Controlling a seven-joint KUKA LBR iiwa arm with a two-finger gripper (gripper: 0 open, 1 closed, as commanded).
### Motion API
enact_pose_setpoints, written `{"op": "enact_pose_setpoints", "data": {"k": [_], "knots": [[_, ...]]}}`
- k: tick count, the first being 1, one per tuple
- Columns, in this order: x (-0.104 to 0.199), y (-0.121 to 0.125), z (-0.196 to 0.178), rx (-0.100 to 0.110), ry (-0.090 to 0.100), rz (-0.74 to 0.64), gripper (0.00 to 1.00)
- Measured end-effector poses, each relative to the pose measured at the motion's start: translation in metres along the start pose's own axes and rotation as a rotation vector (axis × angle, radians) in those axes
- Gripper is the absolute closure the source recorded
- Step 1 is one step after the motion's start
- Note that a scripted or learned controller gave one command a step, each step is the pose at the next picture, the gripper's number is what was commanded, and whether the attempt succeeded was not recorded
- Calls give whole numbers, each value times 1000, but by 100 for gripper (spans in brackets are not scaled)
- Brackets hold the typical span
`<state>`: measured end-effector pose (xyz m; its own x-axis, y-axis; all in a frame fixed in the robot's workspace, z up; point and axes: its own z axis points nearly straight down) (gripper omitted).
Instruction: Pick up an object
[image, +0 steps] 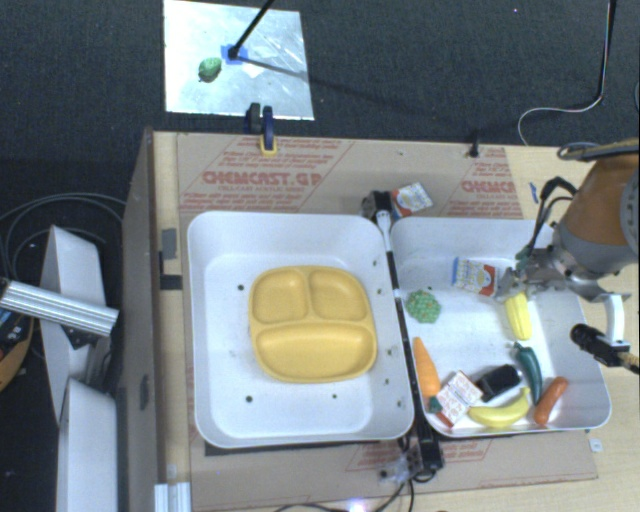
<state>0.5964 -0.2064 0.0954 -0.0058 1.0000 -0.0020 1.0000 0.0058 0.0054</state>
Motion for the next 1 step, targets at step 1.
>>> {"op": "enact_pose_setpoints", "data": {"k": [1], "knots": [[85,-36,11,4,3,2,100]]}}
